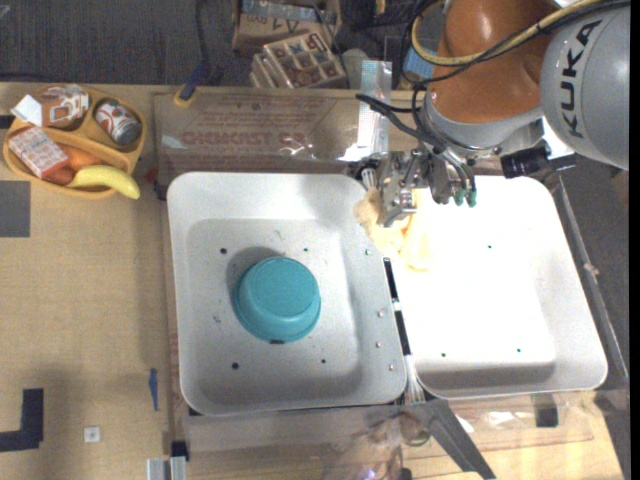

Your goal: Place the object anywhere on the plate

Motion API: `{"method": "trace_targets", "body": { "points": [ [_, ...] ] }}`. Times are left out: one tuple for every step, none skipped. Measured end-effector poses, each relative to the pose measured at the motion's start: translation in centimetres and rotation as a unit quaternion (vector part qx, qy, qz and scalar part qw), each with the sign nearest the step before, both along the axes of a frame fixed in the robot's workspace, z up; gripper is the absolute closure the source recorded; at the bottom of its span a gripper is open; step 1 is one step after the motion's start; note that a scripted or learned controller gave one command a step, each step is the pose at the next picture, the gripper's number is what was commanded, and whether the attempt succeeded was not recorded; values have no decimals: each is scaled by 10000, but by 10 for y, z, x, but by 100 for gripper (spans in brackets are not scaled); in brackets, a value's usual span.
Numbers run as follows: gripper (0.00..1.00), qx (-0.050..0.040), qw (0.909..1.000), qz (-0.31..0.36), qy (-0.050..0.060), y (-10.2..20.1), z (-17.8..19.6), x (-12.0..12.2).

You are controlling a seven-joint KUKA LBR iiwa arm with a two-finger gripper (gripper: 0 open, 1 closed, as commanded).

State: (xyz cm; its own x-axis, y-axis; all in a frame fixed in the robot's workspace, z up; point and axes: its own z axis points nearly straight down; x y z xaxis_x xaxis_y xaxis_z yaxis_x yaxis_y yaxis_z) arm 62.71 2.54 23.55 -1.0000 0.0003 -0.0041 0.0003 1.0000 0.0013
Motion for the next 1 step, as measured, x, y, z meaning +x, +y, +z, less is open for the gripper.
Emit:
{"method": "trace_targets", "body": {
  "points": [
    [100, 4, 10000, 18, -16, 50, 5, -3]
  ]
}}
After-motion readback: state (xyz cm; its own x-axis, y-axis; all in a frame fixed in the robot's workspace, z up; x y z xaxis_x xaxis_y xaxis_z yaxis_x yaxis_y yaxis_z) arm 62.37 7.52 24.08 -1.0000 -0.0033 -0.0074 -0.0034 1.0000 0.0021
